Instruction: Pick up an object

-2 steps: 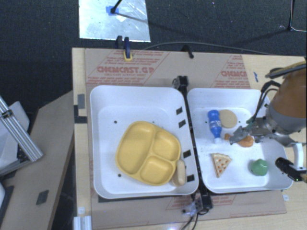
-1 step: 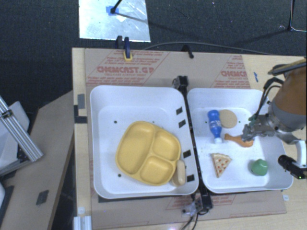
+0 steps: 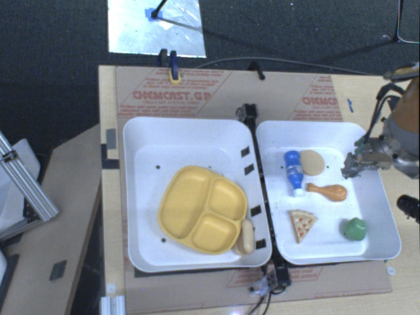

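Two white bins sit side by side on the bench. The left bin point(image 3: 141, 149) holds a yellow tray point(image 3: 200, 209) with three compartments, lying flat and turned at an angle. A tan bread roll point(image 3: 246, 236) lies just beside the tray's lower right corner, touching or nearly touching its edge.

The right bin point(image 3: 380, 241) holds five items:
- Blue bottle point(image 3: 293, 170), white cap toward the near side, lying in the upper left part.
- Tan round cookie point(image 3: 312, 162), touching the bottle's right side.
- Drumstick point(image 3: 327, 191), lying flat right of the bottle's cap, bone end pointing left.
- Pizza slice point(image 3: 302, 224), near the bin's front, below the drumstick.
- Green ball point(image 3: 354, 228), at the front right, apart from the rest.

The arm point(image 3: 403, 133) comes in from the right. The gripper point(image 3: 352, 165) hangs over the right bin's upper right area, right of the cookie and above the drumstick's thick end. Too dark and small to tell its opening. Nothing is seen in its grasp. All five items lie on the bin floor.
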You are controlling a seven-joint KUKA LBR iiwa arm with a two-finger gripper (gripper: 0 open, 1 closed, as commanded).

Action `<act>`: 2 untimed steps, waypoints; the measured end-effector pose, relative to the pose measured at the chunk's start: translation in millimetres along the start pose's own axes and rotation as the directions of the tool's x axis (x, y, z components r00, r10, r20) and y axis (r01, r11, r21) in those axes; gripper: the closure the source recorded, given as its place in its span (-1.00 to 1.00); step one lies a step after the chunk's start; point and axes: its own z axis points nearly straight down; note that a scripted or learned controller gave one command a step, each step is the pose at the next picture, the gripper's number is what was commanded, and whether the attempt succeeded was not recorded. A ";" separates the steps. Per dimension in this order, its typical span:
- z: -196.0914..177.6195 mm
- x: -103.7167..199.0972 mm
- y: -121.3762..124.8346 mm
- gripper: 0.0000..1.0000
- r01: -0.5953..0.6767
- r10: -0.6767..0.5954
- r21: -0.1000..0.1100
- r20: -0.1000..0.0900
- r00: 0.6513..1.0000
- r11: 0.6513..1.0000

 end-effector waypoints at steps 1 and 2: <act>-48.2 -0.5 1.9 1.00 0.000 0.000 0.000 0.000 1.000 1.000; -31.8 54.8 20.9 1.00 0.006 -0.006 0.005 -0.004 1.000 1.000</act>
